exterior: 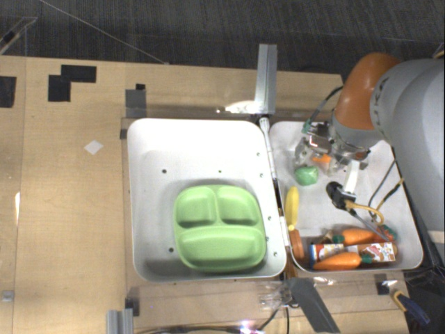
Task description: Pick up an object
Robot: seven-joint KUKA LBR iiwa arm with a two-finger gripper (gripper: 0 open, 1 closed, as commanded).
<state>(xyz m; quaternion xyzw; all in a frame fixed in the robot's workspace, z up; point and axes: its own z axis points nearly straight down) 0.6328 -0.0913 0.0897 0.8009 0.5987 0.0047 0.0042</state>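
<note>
Wooden worktop (62, 186), green divided plate (219, 226) in left bin (149, 152), right bin (410, 245) with banana (292, 206), carrots (341, 259) along lower edge, small green object (305, 175) upper centre-right, end effector (321, 155) just above it, finger state unclear.

One fixed camera high above, slanting down on both bins (139, 207)

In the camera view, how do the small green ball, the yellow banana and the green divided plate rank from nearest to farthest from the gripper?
From the gripper:
1. Small green ball, just below it, right bin.
2. Yellow banana, at that bin's left wall.
3. Green divided plate, in the left bin.
</note>
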